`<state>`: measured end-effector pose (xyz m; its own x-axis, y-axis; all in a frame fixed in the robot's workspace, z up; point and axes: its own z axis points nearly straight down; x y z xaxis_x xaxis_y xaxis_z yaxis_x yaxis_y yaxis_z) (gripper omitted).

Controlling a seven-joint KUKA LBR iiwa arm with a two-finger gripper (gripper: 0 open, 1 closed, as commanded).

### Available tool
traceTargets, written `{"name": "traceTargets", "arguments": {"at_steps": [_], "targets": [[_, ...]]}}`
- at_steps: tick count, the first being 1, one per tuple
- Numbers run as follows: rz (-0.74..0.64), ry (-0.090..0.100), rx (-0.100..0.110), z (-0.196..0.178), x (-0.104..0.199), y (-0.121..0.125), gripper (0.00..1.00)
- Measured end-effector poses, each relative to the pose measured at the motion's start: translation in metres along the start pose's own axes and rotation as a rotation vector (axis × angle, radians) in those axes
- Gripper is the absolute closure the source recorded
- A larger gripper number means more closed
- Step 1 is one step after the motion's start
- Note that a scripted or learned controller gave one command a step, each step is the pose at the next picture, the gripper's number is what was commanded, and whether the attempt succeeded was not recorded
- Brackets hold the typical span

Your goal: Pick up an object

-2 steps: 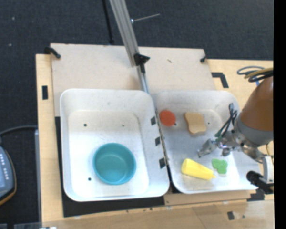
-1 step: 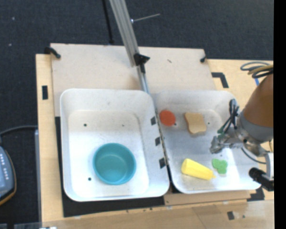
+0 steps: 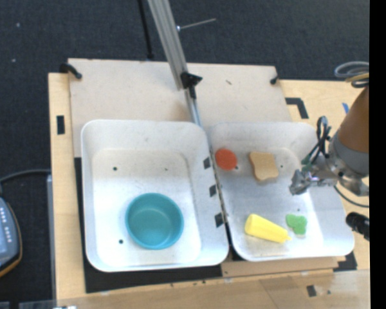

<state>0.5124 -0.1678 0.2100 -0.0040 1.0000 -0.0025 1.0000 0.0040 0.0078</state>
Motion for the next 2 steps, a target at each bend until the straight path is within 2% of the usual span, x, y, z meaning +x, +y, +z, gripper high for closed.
{"name": "traceTargets", "arguments": {"at_steps": [1,2], "targets": [[0.0,0.001,0.002,-0.029,-0.001,0.002,1.0],[-0.002,0.004,0.007,-0.019,0.051,0.019,1.0]]}}
